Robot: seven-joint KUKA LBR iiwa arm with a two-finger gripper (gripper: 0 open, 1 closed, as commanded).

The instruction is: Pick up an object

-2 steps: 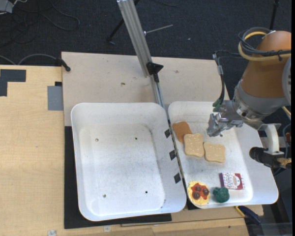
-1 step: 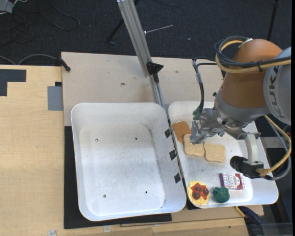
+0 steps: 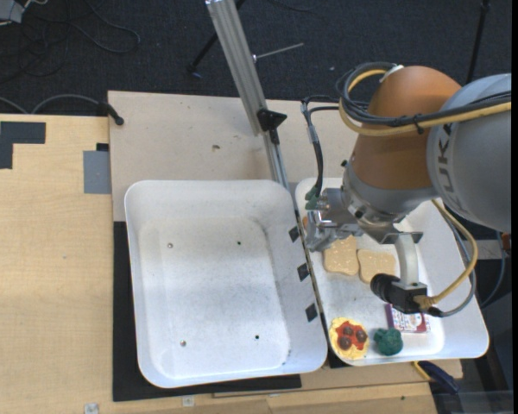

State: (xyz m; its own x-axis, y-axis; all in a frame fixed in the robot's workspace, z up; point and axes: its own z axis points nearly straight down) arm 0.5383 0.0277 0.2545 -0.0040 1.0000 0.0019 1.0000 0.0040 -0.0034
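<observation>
The right bin point(image 3: 463, 345) holds several small items. Two tan toast-like pieces point(image 3: 342, 258) lie near its middle. A yellow disc with red spots point(image 3: 350, 336), a green lump point(image 3: 388, 341) and a purple-and-white packet point(image 3: 407, 321) sit along its front edge. The grey and orange arm hangs low over this bin's far part. My gripper point(image 3: 322, 222) is at the bin's left wall, just above the left toast piece. The wrist body hides most of it, and I see nothing held in it.
The large left bin point(image 3: 140, 207) lies beside the right one, their walls meeting under the gripper. A slanted aluminium post point(image 3: 244, 69) rises behind the bins. Black cables and a black fitting point(image 3: 395, 291) hang from the arm over the right bin.
</observation>
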